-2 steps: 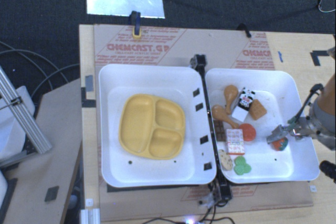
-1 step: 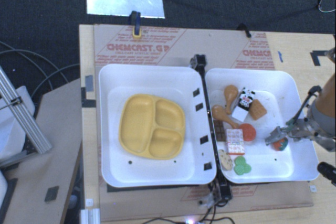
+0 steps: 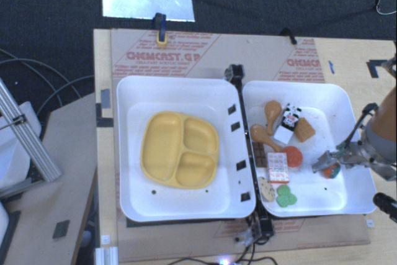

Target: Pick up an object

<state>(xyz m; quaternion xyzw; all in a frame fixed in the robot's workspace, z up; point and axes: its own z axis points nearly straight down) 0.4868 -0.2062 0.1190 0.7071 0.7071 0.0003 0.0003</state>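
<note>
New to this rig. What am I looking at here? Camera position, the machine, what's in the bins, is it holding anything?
One fixed camera looks down at a slant on a bench with two shallow white bins. The left bin holds a yellow divided plate. The right bin holds small toy items: a brown wooden piece, a black-and-white carton, a red ball, a green piece. The robot arm reaches in from the right. Its gripper is low in the right bin over a small red and green object; whether it grips it is unclear.

Both white bins (image 3: 186, 87) look like smooth, slightly glossy plastic. The yellow divided tray (image 3: 180, 149) looks matt plastic. The counter (image 3: 248, 49) carries printed brown paper over pale wood.
</note>
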